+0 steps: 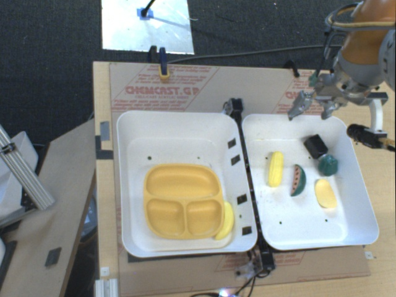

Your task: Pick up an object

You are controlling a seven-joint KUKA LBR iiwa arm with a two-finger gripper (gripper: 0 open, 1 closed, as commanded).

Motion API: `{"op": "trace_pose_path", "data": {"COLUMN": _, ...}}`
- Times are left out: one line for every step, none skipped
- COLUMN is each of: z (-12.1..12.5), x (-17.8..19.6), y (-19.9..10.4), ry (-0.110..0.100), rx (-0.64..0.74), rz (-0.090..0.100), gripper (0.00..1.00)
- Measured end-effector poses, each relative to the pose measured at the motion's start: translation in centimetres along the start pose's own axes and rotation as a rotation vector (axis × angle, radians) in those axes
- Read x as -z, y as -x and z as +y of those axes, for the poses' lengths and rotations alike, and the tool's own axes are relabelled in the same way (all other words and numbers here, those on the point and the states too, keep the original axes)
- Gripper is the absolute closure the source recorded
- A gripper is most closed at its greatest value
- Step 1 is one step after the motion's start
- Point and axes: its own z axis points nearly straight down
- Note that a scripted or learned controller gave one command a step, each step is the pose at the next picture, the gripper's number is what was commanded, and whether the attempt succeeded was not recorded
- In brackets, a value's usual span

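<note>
Grey pincer [315,106] hangs spread and unladen above the right bin's [362,228] far rim.

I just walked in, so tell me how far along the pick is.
Nothing looks done yet. The gripper hangs open above the far edge of the right bin, with nothing between its fingers. The corn, watermelon slice, lemon, black block and teal piece all lie there. Descent, grasp and lift remain.

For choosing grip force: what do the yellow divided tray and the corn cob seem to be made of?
Yellow divided tray: probably moulded plastic, smooth, slightly glossy, with rounded compartments. Corn cob: likely a plastic or rubber toy, uniform yellow and matte; which one cannot be told.
</note>
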Motion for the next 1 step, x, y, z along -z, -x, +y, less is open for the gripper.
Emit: {"op": "trace_pose_path", "data": {"z": 0.22, "x": 0.83, "y": -0.04, "ry": 0.013, "rx": 0.002, "rz": -0.002, "gripper": 0.0}}
